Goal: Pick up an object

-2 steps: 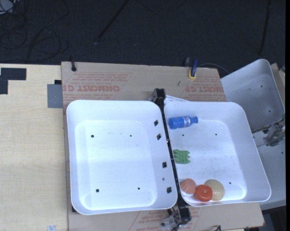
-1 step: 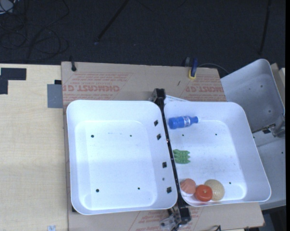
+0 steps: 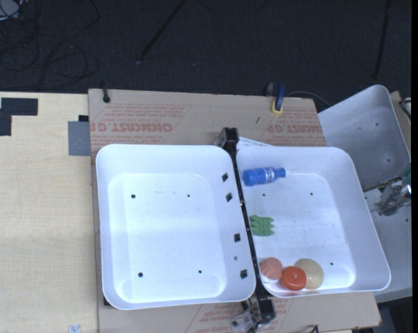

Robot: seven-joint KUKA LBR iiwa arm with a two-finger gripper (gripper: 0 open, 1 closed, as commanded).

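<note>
**Nothing picked yet**

In the right bin point(image 3: 364, 255) lie my candidates: a blue bottle point(image 3: 263, 176) near the top, a green piece point(image 3: 261, 225) by the divider, and three round pieces in the near corner, the red one point(image 3: 293, 278) in the middle. My gripper's state I cannot tell. Choosing a target and descending comes next, I judge.

**Dark floor, pale table, cardboard underlay**

Beyond the far edge, dark carpeted floor point(image 3: 195, 33), crossed by thin black cables point(image 3: 28, 19) at upper left. In front, a light wood-grain table point(image 3: 35, 220) carrying black and grey rectangular markers point(image 3: 14, 113) near its far left. Over the table, a brown cardboard sheet point(image 3: 195, 120) with red printed lettering, clamped at its far edge by a blue-and-yellow clip point(image 3: 279, 99). At right, a tilted grey metal plate point(image 3: 364, 134). Even, soft lighting throughout.
</note>
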